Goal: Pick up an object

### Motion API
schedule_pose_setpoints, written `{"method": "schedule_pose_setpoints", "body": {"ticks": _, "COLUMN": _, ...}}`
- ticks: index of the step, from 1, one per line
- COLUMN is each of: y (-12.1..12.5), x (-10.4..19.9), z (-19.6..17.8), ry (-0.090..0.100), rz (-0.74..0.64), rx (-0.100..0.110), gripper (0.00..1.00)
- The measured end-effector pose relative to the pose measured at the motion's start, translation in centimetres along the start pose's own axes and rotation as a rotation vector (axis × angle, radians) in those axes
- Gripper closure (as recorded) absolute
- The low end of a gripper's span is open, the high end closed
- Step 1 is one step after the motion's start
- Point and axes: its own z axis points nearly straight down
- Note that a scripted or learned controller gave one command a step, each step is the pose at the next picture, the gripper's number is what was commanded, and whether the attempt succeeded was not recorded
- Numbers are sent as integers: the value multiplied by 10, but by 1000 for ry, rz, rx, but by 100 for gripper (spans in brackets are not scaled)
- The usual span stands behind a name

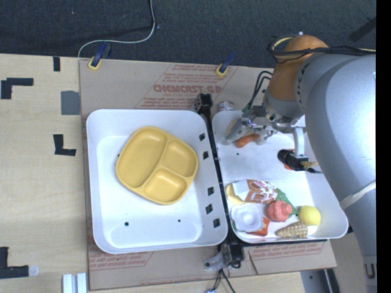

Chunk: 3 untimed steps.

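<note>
a bulky, smooth grey arm [342, 108] with an orange band [292, 66] above the wrist; thin black cables [261, 87] loop beside the metallic gripper [247, 130].

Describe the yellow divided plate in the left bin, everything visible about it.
The yellow divided plate looks like smooth, matte plastic, roughly square with rounded corners. Raised ridges split it into three compartments: one large on its left side, two smaller on its right. It lies flat, right side up and turned at an angle, on the floor of the left white bin, nearer the bin's far side. Nothing lies in its compartments, and nothing but the bin touches it.
</note>
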Motion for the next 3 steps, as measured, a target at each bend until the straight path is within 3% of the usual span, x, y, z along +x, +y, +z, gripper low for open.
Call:
{"method": "schedule_pose_setpoints", "body": {"ticks": 1, "y": 0, "x": 16, "z": 0, "ry": -4, "rz": 1, "rx": -2, "gripper": 0}}
{"method": "schedule_pose_setpoints", "body": {"ticks": 3, "y": 0, "x": 20, "z": 0, "ry": -4, "rz": 2, "rx": -3, "gripper": 0}}
